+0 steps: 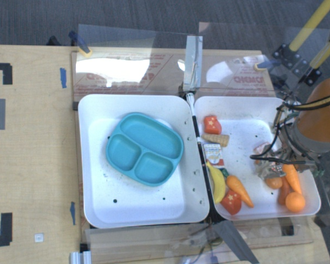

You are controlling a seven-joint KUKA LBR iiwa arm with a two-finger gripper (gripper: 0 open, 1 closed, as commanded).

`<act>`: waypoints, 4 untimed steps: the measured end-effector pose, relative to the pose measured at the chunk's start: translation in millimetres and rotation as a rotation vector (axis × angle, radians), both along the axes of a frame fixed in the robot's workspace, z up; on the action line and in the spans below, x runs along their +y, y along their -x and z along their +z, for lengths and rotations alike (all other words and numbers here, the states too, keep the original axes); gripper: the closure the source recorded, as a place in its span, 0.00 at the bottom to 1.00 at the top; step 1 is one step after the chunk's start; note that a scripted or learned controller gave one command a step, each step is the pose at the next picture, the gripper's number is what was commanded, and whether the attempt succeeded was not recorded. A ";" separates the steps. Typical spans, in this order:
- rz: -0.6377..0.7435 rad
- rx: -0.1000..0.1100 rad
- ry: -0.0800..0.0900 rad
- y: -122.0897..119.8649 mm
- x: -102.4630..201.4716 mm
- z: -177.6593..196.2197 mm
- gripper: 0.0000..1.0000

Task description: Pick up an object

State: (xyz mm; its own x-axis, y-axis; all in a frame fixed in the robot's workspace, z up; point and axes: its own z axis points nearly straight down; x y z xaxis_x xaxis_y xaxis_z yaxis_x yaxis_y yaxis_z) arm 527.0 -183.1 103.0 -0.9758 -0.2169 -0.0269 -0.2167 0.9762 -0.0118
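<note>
Two bins are sitting side by side on the worktop (33,147), and I am reaching into the right bin (247,122) from its right side. My end effector (270,166) is hanging low over the bin's right half, and I cannot tell whether it is wide or narrow, as cables are crossing it. Just below it, a carrot (292,179) and an orange (295,202) are lying close together. Well to its left, a banana (216,183), a second carrot (240,191) and a tomato (231,202) are resting against the divider. Farther left still, a blue tray (146,149) is lying in the left bin (93,114).
</note>
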 end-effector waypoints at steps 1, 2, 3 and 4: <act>0.000 0.002 -0.001 0.5 0.2 -1.0 0.00; -0.033 0.014 -0.003 22.6 25.0 -13.3 0.00; 0.106 0.016 -0.002 -52.5 -8.4 -14.2 0.00; 0.214 0.018 -0.001 -13.6 38.8 -13.4 0.00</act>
State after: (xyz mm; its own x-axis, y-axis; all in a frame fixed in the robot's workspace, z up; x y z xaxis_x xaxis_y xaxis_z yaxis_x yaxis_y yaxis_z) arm 540.5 -144.3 89.6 -0.9078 -0.4193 -0.0104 -0.4193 0.9078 -0.0050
